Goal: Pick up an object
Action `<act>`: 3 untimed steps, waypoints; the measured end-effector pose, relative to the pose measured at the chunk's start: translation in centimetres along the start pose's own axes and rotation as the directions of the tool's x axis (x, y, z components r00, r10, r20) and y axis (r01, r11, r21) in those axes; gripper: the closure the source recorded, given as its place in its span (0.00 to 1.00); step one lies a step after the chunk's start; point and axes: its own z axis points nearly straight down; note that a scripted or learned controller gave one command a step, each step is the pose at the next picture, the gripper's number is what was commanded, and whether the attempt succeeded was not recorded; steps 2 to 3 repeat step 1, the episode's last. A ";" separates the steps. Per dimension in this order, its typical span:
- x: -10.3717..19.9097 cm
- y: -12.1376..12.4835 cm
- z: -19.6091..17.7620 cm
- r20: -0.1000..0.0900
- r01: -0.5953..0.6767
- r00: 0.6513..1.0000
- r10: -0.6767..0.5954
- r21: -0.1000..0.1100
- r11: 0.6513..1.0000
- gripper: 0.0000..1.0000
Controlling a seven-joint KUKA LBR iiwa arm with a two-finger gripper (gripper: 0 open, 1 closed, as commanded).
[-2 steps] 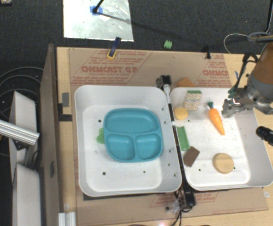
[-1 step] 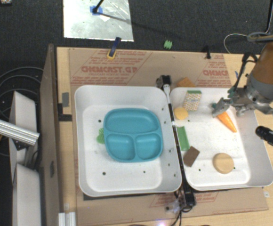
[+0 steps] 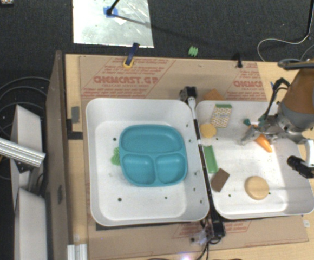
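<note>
1 green item (image 3: 115, 156) half hidden under tray (image 3: 151, 154)

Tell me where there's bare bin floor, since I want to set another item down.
Free: the right bin floor between the green block and orange piece, and the left bin margins around the blue tray. Crowded: the right bin's left edge and beneath the gripper.

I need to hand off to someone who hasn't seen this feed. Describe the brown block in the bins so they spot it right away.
Find the right-hand white bin, the one the arm reaches into. Along its left wall lies a green bar; the brown block sits just below that bar's lower end, to the left of the round tan disc. It is the only dark, flat, square-cornered piece there.
</note>
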 end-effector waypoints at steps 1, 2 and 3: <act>0.2 0.2 -1.7 0.000 0.004 1.000 -0.004 -0.006 1.000 1.00; 0.2 0.2 -1.7 0.000 0.004 1.000 -0.004 -0.006 1.000 1.00; 0.2 0.2 -1.7 0.000 0.004 1.000 -0.004 -0.006 1.000 1.00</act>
